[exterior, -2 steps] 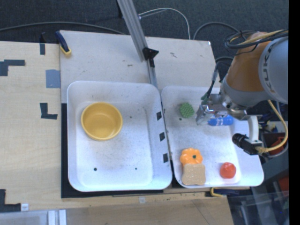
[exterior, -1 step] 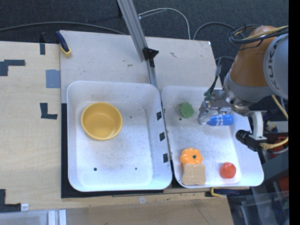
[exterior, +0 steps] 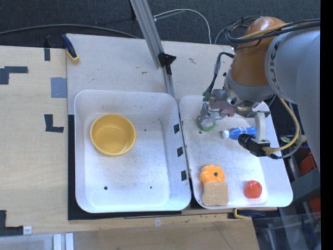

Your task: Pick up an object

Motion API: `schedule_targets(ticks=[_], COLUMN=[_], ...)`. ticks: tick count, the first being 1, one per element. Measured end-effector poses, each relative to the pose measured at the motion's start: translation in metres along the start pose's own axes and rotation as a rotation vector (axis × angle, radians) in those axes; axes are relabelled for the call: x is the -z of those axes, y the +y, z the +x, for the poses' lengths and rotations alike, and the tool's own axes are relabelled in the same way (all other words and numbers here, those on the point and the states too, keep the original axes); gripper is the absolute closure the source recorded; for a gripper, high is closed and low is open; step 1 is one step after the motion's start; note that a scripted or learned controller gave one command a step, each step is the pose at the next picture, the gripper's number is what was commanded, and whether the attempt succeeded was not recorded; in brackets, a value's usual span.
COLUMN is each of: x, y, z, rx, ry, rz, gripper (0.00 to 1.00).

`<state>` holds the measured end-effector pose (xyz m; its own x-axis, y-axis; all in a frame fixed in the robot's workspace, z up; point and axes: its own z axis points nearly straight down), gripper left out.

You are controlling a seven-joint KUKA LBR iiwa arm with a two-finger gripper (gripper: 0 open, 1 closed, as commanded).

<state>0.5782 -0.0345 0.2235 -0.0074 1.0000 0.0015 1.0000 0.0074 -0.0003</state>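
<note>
No readable text, label or number anywhere.

two bins (exterior: 83, 191), one bowl (exterior: 112, 134), four small items (exterior: 213, 174)

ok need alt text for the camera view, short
A grey robot arm's hand hangs low over the right white bin, which holds a blue tube, orange pumpkin toy, bread slice and red ball. The left bin holds a yellow bowl.

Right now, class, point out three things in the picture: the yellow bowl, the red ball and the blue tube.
yellow bowl (exterior: 113, 134): camera view, on the bowl's inner floor, in the left bin.
red ball (exterior: 253, 189): camera view, on the ball's top, in the right bin.
blue tube (exterior: 242, 133): camera view, on the tube's blue body.
</note>
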Motion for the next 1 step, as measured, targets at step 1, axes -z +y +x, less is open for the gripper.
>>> schedule_targets(ticks=[1], x=[0.0109], y=[0.0195], z=[0.0488], rx=[0.0], ry=[0.0], rz=[-0.001], gripper=[1.0])
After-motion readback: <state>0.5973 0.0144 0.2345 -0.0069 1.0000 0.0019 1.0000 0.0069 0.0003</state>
